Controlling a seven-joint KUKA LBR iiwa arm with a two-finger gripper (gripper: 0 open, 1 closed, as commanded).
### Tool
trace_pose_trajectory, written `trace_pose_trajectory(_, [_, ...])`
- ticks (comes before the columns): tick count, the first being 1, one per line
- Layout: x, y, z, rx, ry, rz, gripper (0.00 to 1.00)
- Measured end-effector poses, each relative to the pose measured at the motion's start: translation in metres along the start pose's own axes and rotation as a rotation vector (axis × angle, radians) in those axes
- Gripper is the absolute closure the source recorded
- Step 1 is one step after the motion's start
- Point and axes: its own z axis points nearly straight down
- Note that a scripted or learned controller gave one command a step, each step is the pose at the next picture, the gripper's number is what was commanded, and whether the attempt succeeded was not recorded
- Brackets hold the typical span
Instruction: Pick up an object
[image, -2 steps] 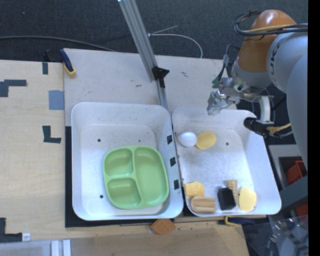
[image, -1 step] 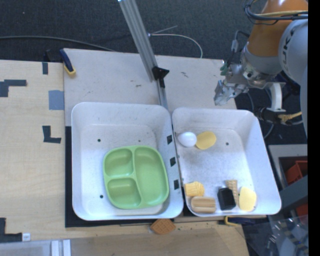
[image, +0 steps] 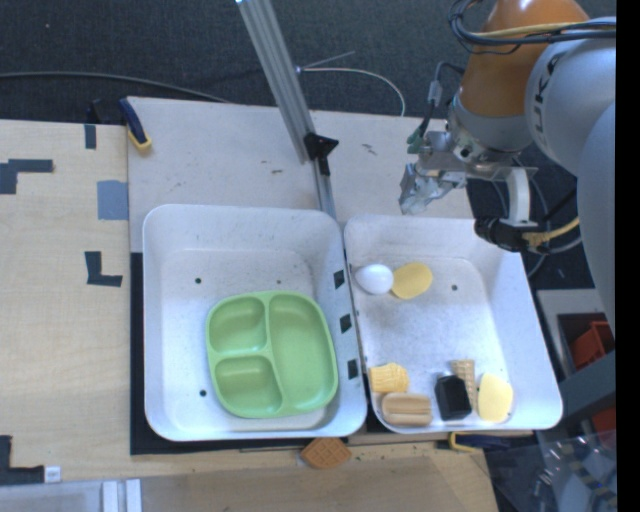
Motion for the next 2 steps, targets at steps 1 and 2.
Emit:
trace_pose_trajectory(1, [0.043, -0.001, 0.008, 0.001, 0.0, 0.0, 1.0])
trace_pose_trajectory(2, [0.095, -0.008, 0.027, 0.002, 0.0, -0.001, 1.0])
